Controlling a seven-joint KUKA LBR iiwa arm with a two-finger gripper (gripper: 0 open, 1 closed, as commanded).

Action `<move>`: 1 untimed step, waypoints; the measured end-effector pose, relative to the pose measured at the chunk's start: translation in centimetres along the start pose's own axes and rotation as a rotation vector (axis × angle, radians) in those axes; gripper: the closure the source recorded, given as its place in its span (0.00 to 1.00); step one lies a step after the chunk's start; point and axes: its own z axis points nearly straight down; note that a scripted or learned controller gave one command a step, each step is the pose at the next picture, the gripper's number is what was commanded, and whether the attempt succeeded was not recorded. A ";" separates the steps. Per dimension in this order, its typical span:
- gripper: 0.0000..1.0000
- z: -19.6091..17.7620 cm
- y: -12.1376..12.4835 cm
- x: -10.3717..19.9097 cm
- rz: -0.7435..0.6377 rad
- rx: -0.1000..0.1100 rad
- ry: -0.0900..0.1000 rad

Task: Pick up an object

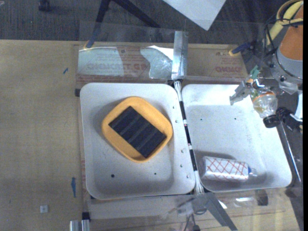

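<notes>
An orange-yellow rounded block (137, 129) with a black ribbed panel on top lies tilted in the middle of the left bin (94, 177). A white tube with a red criss-cross pattern (226, 168) lies flat near the front edge of the right bin (216, 124). My gripper (254, 96) hangs over the right bin's far right corner, well away from the tube. A small translucent yellowish thing (263, 102) sits right at the gripper; whether it is held or part of the tool is unclear.
A clear plastic wall (130, 61) stands behind the bins. A grey post (179, 54) rises behind the divider between them. The arm and its cables (288, 37) crowd the right bin's far right side. Wooden bench (38, 129) lies to the left.
</notes>
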 end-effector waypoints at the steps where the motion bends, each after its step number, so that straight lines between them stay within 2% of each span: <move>1: 0.00 13.1 -5.8 2.2 0.121 -0.001 0.000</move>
